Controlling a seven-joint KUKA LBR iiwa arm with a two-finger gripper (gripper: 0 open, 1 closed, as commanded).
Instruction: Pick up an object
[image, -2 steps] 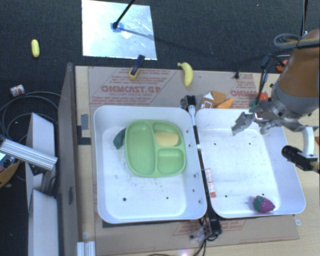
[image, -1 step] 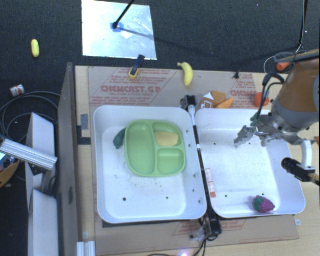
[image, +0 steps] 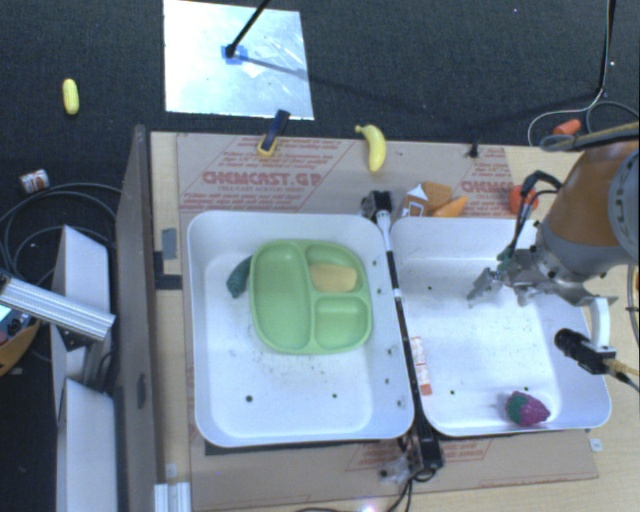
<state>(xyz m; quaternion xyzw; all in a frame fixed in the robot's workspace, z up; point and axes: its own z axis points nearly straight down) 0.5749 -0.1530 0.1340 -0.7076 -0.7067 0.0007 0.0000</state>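
Two bins on the surface, and the only loose thing in the right bin (image: 470, 330) is a toy strawberry (image: 527, 408), pink-red with a green top, sitting near that bin's front right corner. So I'm guessing that's the pick target.

Main risk as I see it: the strawberry is close to the bin's front wall and right wall, so a straight-down grab could clip the rim or nudge the berry into the corner instead of closing around it. It's also rounded, so it'll probably squirt out if the fingers land off-centre.

The claw (image: 488, 284) is up toward the back half of the right bin, near its middle, with the grey arm and orange band coming in from the right edge. Fingers look spread apart with nothing between them. The strawberry is well apart from it, toward the front edge and a bit to the right.

The left bin (image: 220, 400) has a green divided plate (image: 305, 310) with a yellow piece (image: 333, 276) in one compartment and a dark green thing (image: 238, 276) just beside the plate's left rim. Those would be a longer reach.
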